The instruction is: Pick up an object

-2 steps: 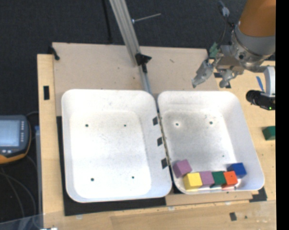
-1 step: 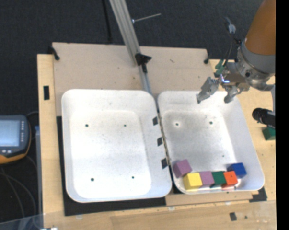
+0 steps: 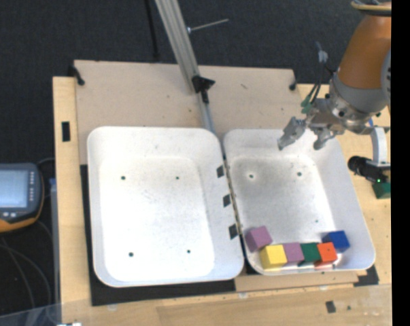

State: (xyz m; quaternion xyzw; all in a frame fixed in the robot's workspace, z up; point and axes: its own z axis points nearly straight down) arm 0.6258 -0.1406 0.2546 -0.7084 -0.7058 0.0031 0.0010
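Since all blocks crowd the near edge of right bin (image 3: pixel 340 175) — purple block (image 3: pixel 258 237), yellow block (image 3: pixel 273 255), second purple block (image 3: pixel 293 252), green block (image 3: pixel 309 252), orange block (image 3: pixel 326 252), blue block (image 3: pixel 336 240) — no easy pick. Packed touching in a row against bin wall; purple one at left end stands slightly apart, likely best target. Risk: jaws landing on two blocks at once, or a finger hitting the rim, wedging block against wall, knocking it aside instead of closing round it. Also tight spacing, so little room for a finger between neighbours. Gripper (image 3: pixel 305 136) hovering over far end of same bin, well apart from blocks, clear stretch of bin floor between. Jaws spread wide, nothing between them. Left bin (image 3: pixel 96 182) beside, on table (image 3: pixel 123 94). Pick not yet begun — whole approach and descent left.
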